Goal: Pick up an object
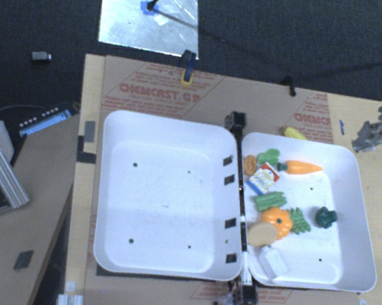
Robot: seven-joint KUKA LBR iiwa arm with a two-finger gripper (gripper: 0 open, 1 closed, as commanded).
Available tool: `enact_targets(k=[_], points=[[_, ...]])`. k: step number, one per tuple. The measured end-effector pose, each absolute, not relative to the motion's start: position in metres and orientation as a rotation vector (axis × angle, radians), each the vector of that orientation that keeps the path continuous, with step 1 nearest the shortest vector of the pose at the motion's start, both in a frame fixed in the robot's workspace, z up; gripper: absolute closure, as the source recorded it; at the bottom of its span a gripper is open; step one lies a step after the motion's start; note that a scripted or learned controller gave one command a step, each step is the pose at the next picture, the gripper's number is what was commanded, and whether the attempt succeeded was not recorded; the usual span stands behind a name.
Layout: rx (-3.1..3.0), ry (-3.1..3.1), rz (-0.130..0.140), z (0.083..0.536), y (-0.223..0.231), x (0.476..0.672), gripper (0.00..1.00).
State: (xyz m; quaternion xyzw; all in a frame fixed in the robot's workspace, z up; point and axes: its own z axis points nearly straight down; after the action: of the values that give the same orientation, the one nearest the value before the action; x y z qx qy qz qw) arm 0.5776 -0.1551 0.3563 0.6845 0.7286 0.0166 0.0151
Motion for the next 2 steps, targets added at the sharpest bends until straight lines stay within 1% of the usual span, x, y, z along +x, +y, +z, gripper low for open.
enact_targets(k=[1,2], points=[[2.216,2.240,-0.004,0.291,-0.072,0.523,1.00],[2.227,2.220,-0.006,0.221,-0.125,0.528,1.00]])
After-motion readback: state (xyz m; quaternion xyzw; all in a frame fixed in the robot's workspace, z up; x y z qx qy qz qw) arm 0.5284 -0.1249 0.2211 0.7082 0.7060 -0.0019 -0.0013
